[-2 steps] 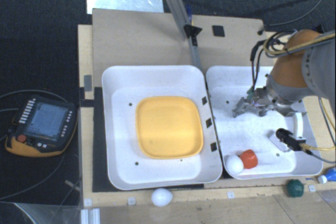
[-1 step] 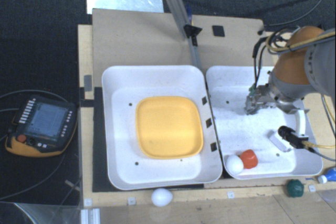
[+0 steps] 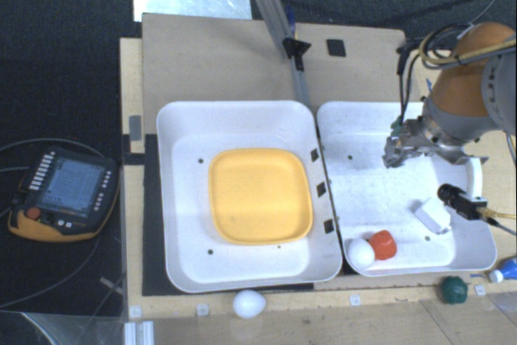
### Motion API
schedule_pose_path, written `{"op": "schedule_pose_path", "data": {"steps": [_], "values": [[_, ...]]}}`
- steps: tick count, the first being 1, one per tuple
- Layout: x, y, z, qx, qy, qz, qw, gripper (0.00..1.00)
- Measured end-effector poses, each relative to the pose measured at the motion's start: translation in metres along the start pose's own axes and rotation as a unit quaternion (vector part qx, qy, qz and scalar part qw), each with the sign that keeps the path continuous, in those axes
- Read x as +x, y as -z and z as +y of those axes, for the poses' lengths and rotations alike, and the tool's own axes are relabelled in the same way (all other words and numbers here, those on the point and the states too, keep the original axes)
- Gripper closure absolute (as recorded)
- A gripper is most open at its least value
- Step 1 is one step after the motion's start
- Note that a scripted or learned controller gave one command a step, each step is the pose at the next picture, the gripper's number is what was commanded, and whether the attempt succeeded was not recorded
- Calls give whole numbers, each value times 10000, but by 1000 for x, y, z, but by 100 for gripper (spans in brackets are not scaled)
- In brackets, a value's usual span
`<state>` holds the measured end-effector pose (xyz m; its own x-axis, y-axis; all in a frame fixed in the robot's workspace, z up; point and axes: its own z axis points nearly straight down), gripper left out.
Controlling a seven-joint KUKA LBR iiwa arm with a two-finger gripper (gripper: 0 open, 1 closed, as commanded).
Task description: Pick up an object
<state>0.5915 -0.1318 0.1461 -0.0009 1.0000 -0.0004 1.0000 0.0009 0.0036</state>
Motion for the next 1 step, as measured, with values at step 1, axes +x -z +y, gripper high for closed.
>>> {"op": "schedule_pose_path", "data": {"steps": [1], "values": [[4, 43, 2, -5, 1, -1, 10000, 100]]}}
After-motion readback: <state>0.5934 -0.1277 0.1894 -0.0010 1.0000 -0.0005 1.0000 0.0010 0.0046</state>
